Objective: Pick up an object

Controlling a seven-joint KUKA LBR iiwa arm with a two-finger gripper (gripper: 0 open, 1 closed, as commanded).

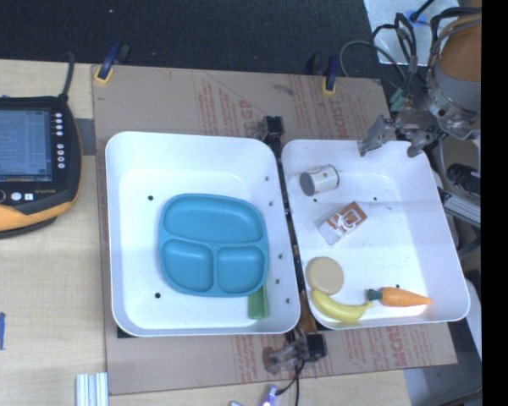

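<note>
The gripper (pixel 395 140) hangs open and unladen above the right bin's (pixel 423 227) far rim. Nearer within that bin lie a small can (pixel 319 179), a carton (pixel 343 222), a banana (pixel 337 308) and a carrot (pixel 398 297).

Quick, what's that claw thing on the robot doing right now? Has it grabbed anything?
Gripper: open, holding nothing; it hangs over the far edge of the right bin.
</note>
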